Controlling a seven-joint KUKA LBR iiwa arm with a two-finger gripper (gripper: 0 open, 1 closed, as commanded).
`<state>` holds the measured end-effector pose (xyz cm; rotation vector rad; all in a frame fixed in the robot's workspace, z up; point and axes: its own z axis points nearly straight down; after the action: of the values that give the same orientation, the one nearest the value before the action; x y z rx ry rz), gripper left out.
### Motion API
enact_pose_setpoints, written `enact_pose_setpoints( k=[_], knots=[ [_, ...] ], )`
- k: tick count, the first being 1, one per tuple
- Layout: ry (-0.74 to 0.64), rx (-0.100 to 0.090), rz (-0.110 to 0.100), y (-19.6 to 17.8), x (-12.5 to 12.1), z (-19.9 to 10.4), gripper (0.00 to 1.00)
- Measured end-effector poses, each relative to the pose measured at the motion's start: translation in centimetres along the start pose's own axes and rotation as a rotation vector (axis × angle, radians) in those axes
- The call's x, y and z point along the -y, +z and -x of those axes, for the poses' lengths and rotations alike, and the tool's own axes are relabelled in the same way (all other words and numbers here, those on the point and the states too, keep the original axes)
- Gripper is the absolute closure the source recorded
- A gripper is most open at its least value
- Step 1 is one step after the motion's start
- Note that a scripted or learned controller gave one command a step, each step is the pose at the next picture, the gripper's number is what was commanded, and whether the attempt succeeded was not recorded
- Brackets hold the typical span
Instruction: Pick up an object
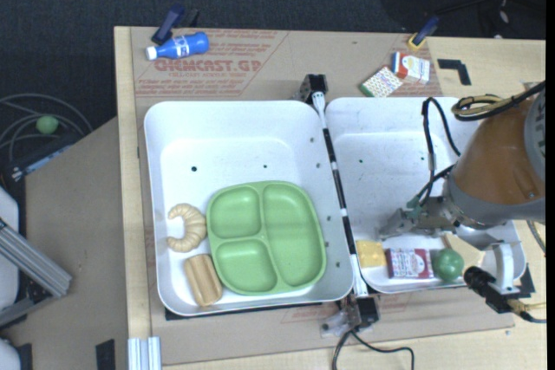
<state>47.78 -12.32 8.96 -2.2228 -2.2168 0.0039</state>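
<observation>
**Claw low in the right bin, above the food items**

You have the claw down in the right bin, near its front half, with the grey and orange arm crowding in from the right. You cannot tell from this view whether it is spread or pressed together; the tip is small and blurred against the white floor, and nothing can be seen between its parts.

Just in front of the claw, toward the near rim, three things sit in a row. The yellow block lies a little to its left and nearer you. The small red and white packet lies almost straight in front of it; its print is too small to read. The green ball rests just right of the packet, close under the arm.

Well to the left of the claw, in the left bin, you see a green divided plate with a toy croissant and a tan bread stick beside it.

Behind the claw, on the tabletop, red stencilled writing reads roughly "GEMCAST"; the rest is unclear. A blue and white bottle lies on it far back-left, and a small printed carton sits behind the right bin, its label unreadable.
</observation>
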Motion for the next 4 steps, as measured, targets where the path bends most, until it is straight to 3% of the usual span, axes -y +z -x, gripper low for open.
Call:
enact_pose_setpoints(
  k=[1,2,3,4],
  knots=[
    [0.0,0.003,0.006,-5.8,-2.9,9.8,0.0],
    [-0.001,0.002,0.007,-6.7,-3.0,9.7,1.0],
    [-0.005,-0.001,0.003,-10.1,-0.1,1.8,1.0],
    [-0.005,0.0,0.004,-12.3,-0.1,-4.1,1.0]
  ],
)
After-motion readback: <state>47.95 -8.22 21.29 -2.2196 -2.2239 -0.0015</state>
